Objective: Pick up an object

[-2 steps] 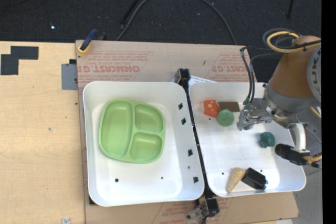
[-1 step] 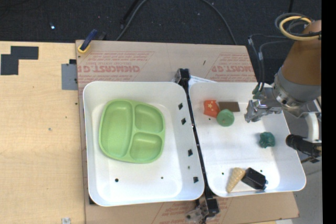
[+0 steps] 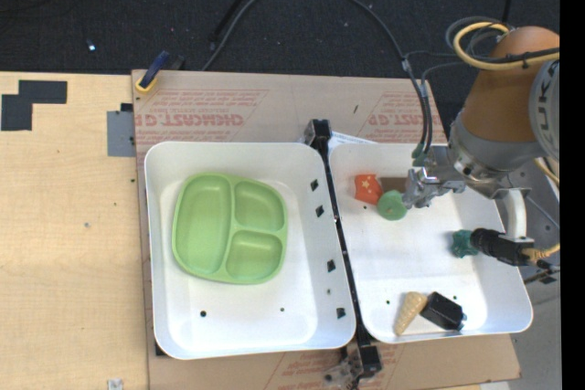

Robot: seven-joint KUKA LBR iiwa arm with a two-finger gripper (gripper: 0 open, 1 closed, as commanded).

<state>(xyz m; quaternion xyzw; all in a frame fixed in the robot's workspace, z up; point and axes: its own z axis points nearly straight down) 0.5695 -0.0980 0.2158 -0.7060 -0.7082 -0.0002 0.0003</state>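
Green ball (image 3: 392,206): small, round, beside orange block (image 3: 367,188), right bin (image 3: 512,324).

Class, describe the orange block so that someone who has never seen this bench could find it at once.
Find the right bin of the two white ones. At its far left corner, near the divider, sits the orange block, beside a round green ball. It is the bin's sole orange, boxy thing.
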